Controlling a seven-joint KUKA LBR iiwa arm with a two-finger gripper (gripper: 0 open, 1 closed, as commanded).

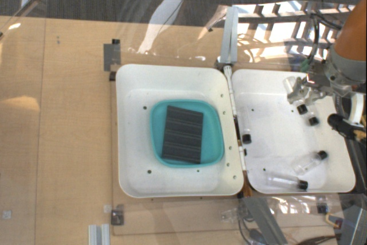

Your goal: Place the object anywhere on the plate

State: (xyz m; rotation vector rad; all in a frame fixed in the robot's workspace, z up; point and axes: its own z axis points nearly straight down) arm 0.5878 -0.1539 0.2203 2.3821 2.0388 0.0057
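Since the dark ribbed object (183, 135) already lies flat on the teal plate (157, 123) in the left bin (132, 175), your main risk in the camera view is disturbing it. You can see the arm (351, 46) over the right bin (258, 89), and its gripper (302, 94) sits among small clear vials (309, 162) with black caps; whether it is clenched or released, you cannot tell. A low sweep could scatter those vials or catch the wall between the bins.
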